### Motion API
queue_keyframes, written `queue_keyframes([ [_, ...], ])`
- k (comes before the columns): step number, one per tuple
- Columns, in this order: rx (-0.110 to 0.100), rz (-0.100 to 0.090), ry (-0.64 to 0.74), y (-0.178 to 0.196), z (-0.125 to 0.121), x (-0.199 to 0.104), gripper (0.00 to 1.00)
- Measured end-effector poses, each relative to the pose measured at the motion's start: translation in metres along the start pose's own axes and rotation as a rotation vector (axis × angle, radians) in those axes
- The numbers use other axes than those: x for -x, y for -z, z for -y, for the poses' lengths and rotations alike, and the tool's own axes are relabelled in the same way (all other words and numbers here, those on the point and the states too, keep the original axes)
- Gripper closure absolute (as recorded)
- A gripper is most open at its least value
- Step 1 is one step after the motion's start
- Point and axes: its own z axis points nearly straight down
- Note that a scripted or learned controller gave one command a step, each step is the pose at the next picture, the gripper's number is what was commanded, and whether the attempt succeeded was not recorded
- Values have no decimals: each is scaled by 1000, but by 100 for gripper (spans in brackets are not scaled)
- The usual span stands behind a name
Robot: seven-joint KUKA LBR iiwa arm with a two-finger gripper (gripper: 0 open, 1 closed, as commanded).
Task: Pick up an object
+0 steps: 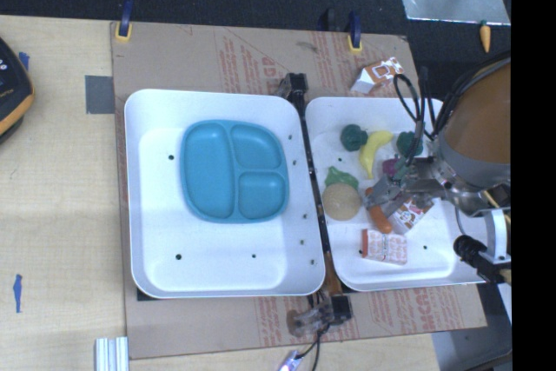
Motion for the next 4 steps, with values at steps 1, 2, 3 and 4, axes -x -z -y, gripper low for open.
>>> queue_keyframes([
  [1,2,1,-2,-16,-32,58,0],
  [2,0,1,1,-93,-107,97,0],
  [3,-2,1,2,-103,-157,-4,0],
  [4,-3,1,4,-92,-157,-3,100],
])
